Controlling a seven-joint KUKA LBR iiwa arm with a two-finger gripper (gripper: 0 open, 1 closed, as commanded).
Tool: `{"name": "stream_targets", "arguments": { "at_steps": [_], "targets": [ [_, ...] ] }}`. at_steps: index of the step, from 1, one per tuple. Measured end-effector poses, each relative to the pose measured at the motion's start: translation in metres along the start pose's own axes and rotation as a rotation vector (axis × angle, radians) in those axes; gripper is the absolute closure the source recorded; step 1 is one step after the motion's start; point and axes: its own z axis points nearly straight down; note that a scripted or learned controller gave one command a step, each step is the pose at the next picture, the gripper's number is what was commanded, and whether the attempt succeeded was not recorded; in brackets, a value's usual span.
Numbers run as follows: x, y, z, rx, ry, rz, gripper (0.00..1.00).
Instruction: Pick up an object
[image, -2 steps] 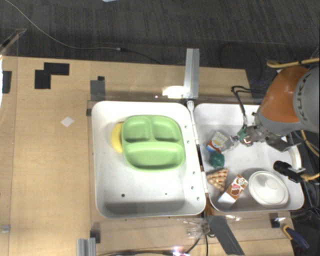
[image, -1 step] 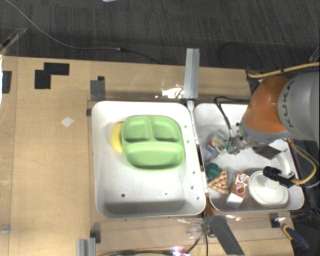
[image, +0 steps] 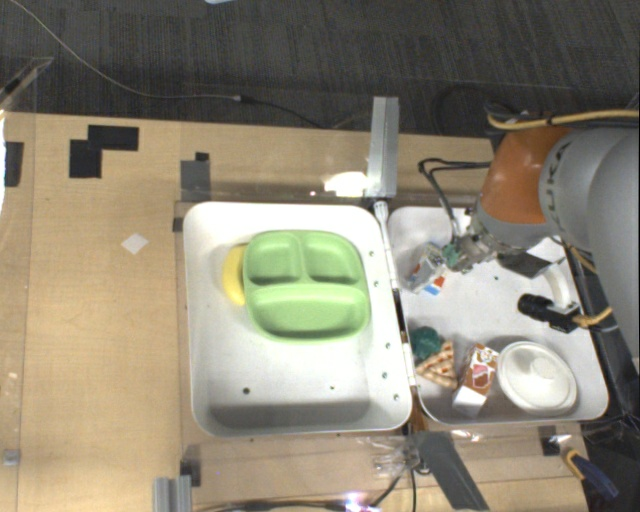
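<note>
Arm: you see the grey arm (image: 590, 190) with its orange band coming in from the right, over the far part of the right bin (image: 505, 290).
Tool: your tool (image: 455, 252) is low in the far left part of the right bin, near the wall shared with the other bin.
Tool state: you cannot tell from this slant whether it is wide or narrow, and you see nothing plainly held in it.
Nearest object: a small grey item (image: 428, 272) with red and blue marks lies just beside the tool on its left; whether the two touch you cannot tell.
Near left corner of right bin: you have a teal lump (image: 426, 342) and, just beside it, a pizza-slice toy (image: 437, 366).
Near edge of right bin: a small carton (image: 477, 378) lies between the pizza-slice toy and a white bowl (image: 537, 375), close to both.
Left bin (image: 290, 390): you see a green divided plate (image: 305, 285) in its far half.
Under the plate: a yellow thing (image: 232, 275) pokes out at the plate's left edge, mostly hidden.
Tabletop (image: 100, 330): pale wood, carrying both bins side by side.
</note>
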Motion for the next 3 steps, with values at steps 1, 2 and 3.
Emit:
{"name": "stream_targets", "arguments": {
  "at_steps": [1,2,3],
  "targets": [
    [0.002,-0.001,0.0,0.0,0.0,0.152,0.0],
    [0.001,0.0,-0.012,0.0,-0.001,0.147,1.0],
    [0.07,0.026,-0.1,0.001,0.001,0.206,1.0]
  ]
}}
